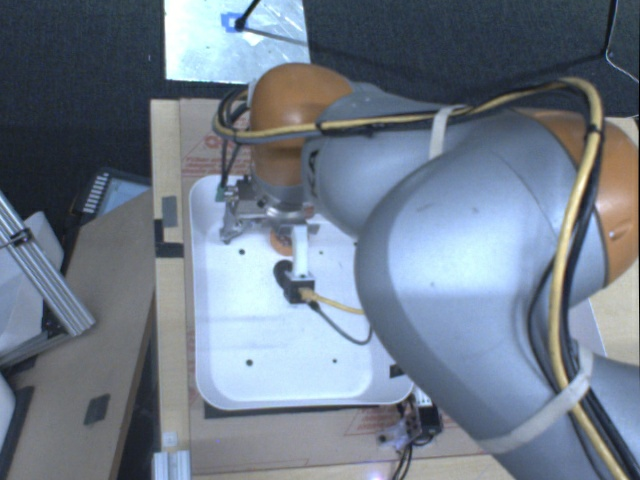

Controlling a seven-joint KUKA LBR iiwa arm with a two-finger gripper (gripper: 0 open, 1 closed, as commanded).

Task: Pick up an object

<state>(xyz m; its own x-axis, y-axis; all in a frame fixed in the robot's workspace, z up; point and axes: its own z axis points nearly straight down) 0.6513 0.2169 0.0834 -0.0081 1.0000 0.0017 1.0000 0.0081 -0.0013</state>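
Overhead camera: the grey arm point(470, 268) reaches across the white bin point(250, 353) and its claw point(268, 226) sits low at the bin's far end, with the wrist blocking it, so I can't tell if it is open or closed. Just under the claw, poking out on its near side, is a small orange object point(283, 239), mostly hidden. It looks light and probably rigid, maybe smooth; I'd pinch across its narrow middle, though the shape is too covered to be sure.
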